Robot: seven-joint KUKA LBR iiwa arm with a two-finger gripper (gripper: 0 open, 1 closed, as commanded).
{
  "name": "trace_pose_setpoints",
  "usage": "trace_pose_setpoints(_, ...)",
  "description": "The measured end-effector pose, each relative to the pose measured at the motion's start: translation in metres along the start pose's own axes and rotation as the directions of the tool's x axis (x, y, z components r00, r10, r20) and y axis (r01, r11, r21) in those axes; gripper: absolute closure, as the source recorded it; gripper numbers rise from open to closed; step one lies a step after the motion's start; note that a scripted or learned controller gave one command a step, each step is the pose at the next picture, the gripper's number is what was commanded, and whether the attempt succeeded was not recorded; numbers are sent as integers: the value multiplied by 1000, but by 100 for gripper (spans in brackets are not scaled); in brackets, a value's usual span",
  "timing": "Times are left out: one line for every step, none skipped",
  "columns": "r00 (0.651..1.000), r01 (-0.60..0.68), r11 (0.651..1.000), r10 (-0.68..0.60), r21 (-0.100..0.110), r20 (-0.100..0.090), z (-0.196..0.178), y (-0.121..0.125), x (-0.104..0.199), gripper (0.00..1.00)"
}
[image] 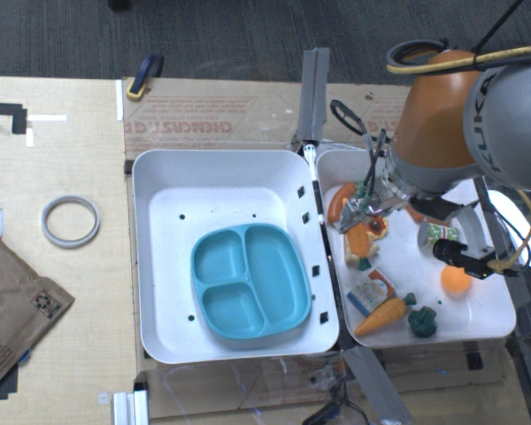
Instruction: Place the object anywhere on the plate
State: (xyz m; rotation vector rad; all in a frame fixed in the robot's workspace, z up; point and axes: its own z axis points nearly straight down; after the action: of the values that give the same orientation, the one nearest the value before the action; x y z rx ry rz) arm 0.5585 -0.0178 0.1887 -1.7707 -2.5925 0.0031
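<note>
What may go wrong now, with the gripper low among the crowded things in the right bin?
1. The gripper sits over a tight cluster around the orange-and-white toy, so it might catch two things or none.
2. The divided blue plastic plate lies in the other white bin; anything gripped loosely could drop at the wall between.

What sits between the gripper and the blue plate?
In the camera view, between the gripper and the blue plate lie bare white bin floor and the two bins' adjoining walls.
</note>
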Motion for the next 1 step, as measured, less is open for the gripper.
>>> trace_pose_setpoints(1000, -5, 1000, 5, 5, -1, 1, -6, 72, 100)
